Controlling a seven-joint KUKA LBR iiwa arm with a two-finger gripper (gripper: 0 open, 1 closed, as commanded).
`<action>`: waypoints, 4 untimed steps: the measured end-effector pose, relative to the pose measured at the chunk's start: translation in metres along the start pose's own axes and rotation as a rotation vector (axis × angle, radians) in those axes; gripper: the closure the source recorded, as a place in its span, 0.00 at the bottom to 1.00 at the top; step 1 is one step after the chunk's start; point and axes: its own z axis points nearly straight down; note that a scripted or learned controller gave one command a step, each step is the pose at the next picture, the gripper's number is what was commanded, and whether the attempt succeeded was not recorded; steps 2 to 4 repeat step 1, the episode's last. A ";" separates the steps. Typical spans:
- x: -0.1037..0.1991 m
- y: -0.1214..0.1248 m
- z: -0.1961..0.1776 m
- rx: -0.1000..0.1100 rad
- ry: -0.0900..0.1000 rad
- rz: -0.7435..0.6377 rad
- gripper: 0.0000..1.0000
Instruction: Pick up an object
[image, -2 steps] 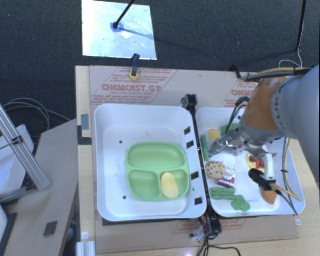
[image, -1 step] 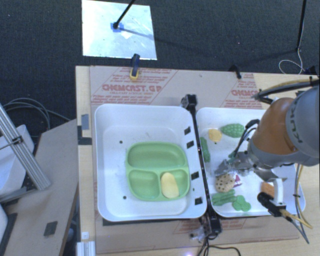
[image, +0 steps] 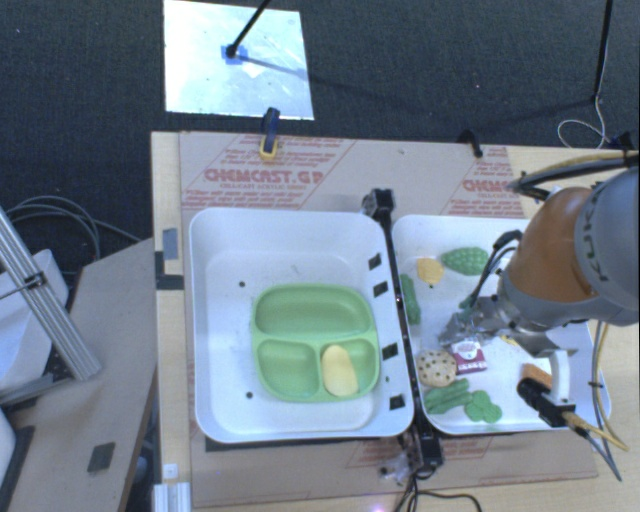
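Note:
My gripper (image: 463, 326) hangs low in the right bin (image: 420, 235), just above a small red and white packet (image: 468, 357). Left of the packet lies a round cookie (image: 436, 369). Green toy vegetables (image: 463, 400) sit at the bin's front edge. Toward the back are a yellow piece (image: 429, 270) and a bumpy green piece (image: 465, 261), and a green stick (image: 410, 300) lies along the left wall. An orange piece (image: 535, 373) peeks out beside the wrist. The arm hides part of the bin's right side.
The left bin (image: 215, 300) holds a green divided tray (image: 300, 315) with a yellow toy (image: 340, 371) in its front right compartment. A black clip-lined divider (image: 385, 290) separates the bins. The bench's cardboard surface (image: 300, 170) extends behind them.

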 end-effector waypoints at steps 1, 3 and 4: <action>0.067 0.050 -0.095 -0.010 0.002 -0.011 1.00; 0.067 0.050 -0.095 -0.010 0.002 -0.011 1.00; 0.067 0.050 -0.095 -0.010 0.002 -0.011 1.00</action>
